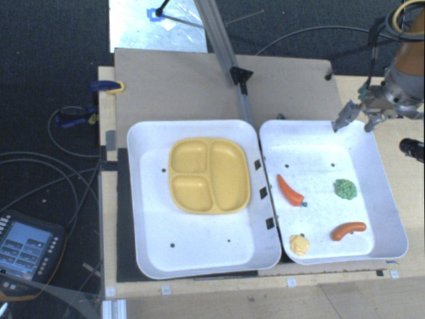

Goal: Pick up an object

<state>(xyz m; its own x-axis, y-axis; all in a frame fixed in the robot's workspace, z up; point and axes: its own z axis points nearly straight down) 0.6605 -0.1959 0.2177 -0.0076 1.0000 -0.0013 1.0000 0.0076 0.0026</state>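
The right bin (319,138) holds a red chili pepper (290,191), a green bumpy lump like broccoli (344,189), an orange-brown sausage (348,230) and a small yellow piece (299,244). My gripper (356,119) hangs above the bin's far right corner, well away from all of them. Its two fingers are spread apart and open, with nothing between them.
The left bin (153,244) bears a yellow plate (208,175) with three compartments. A grey pole (219,32) slants across the back of the bench. Cables and a control pendant (23,248) lie on the floor to the left.
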